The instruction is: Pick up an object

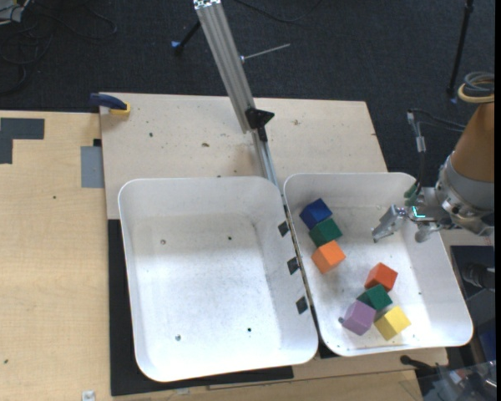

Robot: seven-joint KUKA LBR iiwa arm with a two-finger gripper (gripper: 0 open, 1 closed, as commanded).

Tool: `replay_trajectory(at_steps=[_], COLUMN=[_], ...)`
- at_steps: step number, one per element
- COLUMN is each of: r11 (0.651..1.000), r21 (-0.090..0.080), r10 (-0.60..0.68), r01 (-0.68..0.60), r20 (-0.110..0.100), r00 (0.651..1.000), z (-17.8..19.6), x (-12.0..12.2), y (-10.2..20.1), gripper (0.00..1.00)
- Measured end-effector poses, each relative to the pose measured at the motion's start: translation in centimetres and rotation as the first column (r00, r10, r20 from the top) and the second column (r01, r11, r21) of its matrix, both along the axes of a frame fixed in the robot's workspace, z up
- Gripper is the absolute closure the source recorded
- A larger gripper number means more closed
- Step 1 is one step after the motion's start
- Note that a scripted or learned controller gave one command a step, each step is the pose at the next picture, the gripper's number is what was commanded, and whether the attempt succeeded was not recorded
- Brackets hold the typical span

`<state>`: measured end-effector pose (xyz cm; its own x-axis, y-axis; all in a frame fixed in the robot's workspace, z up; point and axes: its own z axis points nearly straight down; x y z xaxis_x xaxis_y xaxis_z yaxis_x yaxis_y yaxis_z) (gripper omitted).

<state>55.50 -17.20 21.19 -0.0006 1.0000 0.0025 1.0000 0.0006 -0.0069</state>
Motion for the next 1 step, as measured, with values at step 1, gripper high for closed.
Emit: replay_trajectory(at_steps=[1], r11=[1.000], r21=[-0.001], r10=[-0.002], r01=[0.002], r20=[0.004], r00=[1.000], z=[0.17], x=[0.07], y=[-0.07], gripper=[0.00])
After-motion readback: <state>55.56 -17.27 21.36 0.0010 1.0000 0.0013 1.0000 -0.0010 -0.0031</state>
